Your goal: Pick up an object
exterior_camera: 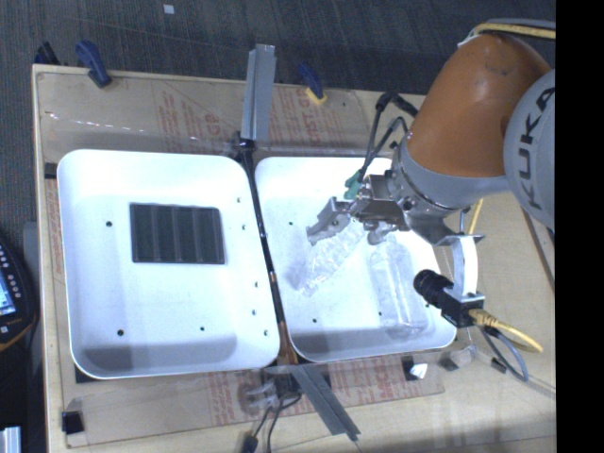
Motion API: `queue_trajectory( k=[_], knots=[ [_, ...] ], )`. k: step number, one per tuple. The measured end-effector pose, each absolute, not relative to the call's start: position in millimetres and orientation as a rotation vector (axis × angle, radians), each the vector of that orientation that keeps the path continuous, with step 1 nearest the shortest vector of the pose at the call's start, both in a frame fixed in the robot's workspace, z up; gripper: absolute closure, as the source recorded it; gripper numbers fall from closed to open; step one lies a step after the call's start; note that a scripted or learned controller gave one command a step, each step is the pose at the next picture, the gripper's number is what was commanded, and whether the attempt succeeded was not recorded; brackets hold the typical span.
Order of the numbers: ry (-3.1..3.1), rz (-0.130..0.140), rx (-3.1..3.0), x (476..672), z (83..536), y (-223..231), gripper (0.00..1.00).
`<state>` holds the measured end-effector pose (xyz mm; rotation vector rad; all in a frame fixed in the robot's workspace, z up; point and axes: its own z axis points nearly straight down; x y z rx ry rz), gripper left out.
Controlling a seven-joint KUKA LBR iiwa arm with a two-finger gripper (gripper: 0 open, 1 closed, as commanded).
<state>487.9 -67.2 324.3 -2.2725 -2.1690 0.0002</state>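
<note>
My gripper (pixel 354 229) hangs over the upper middle of the right bin (pixel 283 182), below the orange band of the arm. Its fingers (pixel 326 222) stand apart, open, with nothing clearly clamped between them. A crumpled clear plastic bottle (pixel 323 260) lies slanted on the bin floor, and its upper end reaches just under the gripper. A second clear plastic bottle (pixel 396 291) lies lengthwise near the bin's right wall, below and right of the gripper. Whether the fingers touch the first bottle cannot be made out.
The left bin (pixel 85 281) holds a dark grey ribbed rectangular block (pixel 177 233). A metal bar (pixel 257 88) runs up from the divider between the bins. Blue clamps (pixel 92 62) sit on the bench's far edge. A black fitting with a yellow cable (pixel 444 295) sticks out at the right bin's lower right.
</note>
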Motion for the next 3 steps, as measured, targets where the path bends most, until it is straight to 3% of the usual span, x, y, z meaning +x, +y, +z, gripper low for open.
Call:
queue_trajectory(
  k=[1, 2, 3],
  knots=[
    [-1.863, 0.008, -2.524, 501.5, 289.6, -104.2, 0.00],
    [-1.953, 0.001, -2.460, 496.6, 320.2, -119.8, 0.00],
    [-1.630, 0.002, -2.687, 499.3, 320.3, -125.9, 0.00]
  ],
)
